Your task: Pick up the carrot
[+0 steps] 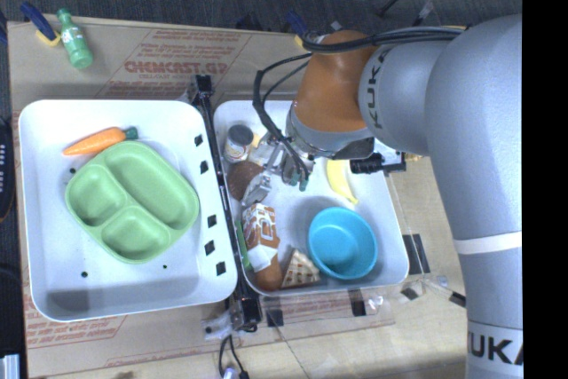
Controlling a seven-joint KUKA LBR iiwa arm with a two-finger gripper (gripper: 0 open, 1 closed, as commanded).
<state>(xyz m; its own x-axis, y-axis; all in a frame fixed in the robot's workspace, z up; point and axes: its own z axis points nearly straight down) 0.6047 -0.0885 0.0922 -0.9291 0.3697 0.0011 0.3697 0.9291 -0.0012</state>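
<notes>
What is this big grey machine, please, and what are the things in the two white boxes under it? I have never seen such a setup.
The grey machine is a robot arm with an orange band near its wrist. It reaches in from the right. At its end is a gripper, the part that grasps things. The single camera looks down on the bench from above, at a slant.

Two shallow white bins sit side by side. In the left bin lie a green divided plate and, just beyond the plate, the carrot. In the right bin are a blue bowl, a banana, a small can and some other toy food.

The gripper hangs over the right bin, away from the carrot. I cannot see anything held in it.

A green bottle stands on the bench behind the bins.
</notes>
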